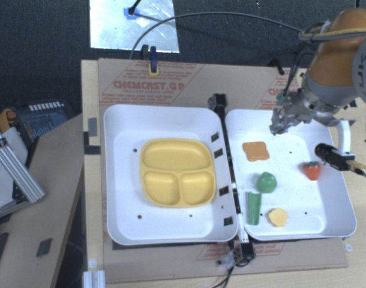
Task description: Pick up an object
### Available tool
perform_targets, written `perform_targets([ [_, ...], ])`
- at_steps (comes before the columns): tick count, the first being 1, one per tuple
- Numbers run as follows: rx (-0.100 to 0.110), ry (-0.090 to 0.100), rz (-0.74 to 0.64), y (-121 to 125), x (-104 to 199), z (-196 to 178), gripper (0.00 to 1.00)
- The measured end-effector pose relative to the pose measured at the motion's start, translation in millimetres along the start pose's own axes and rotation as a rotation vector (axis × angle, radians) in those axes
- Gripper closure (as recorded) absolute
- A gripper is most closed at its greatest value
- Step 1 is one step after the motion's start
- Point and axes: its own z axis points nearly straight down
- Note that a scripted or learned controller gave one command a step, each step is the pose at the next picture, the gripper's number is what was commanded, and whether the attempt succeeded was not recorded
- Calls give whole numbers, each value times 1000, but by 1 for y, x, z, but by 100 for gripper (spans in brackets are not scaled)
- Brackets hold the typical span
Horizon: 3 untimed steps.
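the jaws hang over the far part of the right bin, just above and to the right of the orange slab; i cannot tell how far open they are, and nothing shows between them. a descent from here would likely miss the slab, and the green ball could roll away.

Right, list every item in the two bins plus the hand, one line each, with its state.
yellow divided tray: flat in the left bin, compartments bare.
orange toast slice: lying flat, right bin.
green ball: resting free.
green stick: lying flat beside the bin divider.
yellow chunk: resting free near the front wall.
strawberry: resting free.
hand: above the right bin's back, holding nothing visible.
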Motion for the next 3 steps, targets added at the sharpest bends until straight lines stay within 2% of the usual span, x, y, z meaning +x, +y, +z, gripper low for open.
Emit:
perform_targets([
  [1, 0, 0, 0, 0, 47, -3, 100],
  [3, 2, 1, -1, -32, 155, 16, 100],
])
